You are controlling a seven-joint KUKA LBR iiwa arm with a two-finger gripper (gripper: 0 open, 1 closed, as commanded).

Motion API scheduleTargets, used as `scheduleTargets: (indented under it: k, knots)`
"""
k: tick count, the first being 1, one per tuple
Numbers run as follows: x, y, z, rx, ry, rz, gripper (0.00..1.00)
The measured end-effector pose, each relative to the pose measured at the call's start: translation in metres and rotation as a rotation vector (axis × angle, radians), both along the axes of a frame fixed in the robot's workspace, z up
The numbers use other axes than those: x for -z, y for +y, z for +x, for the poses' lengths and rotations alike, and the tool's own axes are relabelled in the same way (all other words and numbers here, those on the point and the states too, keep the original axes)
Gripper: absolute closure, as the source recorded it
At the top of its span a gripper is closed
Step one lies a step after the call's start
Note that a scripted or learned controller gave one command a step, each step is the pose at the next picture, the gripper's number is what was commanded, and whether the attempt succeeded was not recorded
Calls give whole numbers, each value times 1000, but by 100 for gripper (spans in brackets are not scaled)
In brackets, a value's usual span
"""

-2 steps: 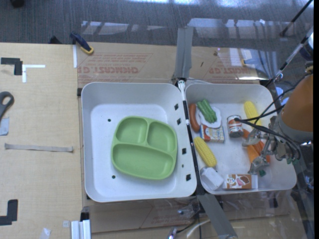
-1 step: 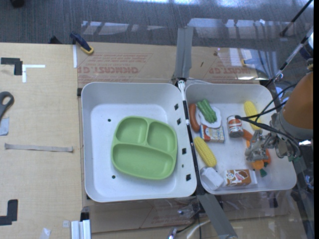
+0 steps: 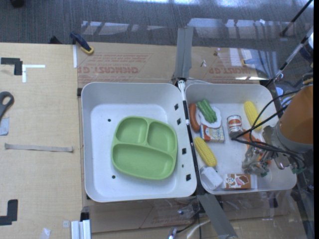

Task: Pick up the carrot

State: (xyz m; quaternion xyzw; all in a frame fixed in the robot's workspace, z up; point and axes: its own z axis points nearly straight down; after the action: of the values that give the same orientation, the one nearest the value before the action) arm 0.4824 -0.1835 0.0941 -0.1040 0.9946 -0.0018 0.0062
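1. Carrot (image 3: pixel 257 144) is taken to be the orange streak seen in the right bin (image 3: pixel 224 90), partly hidden beneath the gripper (image 3: pixel 256 162); whether the gripper is open or closed cannot be told.
2. It is judged to be a light, stiff, smooth toy that could slip; a hold across its thicker middle is advised.
3. Only slim orange patches of it are seen, so its shape is unclear.
4. A can (image 3: pixel 234 125) and a corn cob (image 3: pixel 251 114) are found nearby, and a small carton (image 3: pixel 238 181) just below.
5. A green divided plate (image 3: pixel 144 148) is seen in the left bin (image 3: pixel 94 133).
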Motion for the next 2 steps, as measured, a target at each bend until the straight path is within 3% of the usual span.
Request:
scheduleTargets:
  k: [1, 2]
  knots:
    - [-7, 0, 9, -2, -31, -5, 0]
    - [-16, 1, 8, -6, -22, -5, 100]
